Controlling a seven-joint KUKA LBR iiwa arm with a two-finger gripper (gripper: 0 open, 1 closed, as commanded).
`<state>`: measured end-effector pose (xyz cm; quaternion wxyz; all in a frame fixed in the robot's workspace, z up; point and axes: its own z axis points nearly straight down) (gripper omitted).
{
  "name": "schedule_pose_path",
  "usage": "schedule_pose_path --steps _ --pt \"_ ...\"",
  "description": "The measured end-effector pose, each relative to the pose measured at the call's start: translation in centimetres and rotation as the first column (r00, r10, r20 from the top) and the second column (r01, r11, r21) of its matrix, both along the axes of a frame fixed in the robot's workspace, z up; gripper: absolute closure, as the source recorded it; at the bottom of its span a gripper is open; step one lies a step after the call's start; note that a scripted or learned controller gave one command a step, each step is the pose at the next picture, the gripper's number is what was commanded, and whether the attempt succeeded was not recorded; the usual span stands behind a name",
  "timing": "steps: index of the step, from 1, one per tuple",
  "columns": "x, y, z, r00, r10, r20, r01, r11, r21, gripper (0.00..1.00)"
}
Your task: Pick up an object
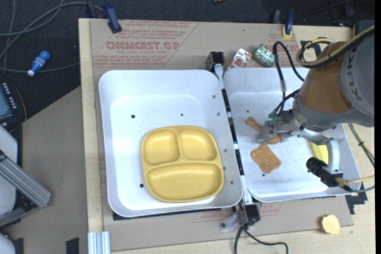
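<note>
Hovering claw (271,129) above brown toast (265,159) in right bin (262,190).

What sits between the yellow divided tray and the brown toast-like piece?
In the camera view, between the yellow divided tray and the brown toast-like piece lie bare white bin floor and the bins' adjoining rims.

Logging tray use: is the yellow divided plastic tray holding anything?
Empty: the yellow divided plastic tray sits upright in the left white bin, all three compartments bare.
</note>
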<state>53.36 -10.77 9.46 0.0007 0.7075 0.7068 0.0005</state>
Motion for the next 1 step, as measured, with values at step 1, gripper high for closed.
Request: schedule_pose_path --steps 1 --pt "2.87 6.26 9.63 1.000 0.010 0.011 -0.010 1.000 0.002 1.00"
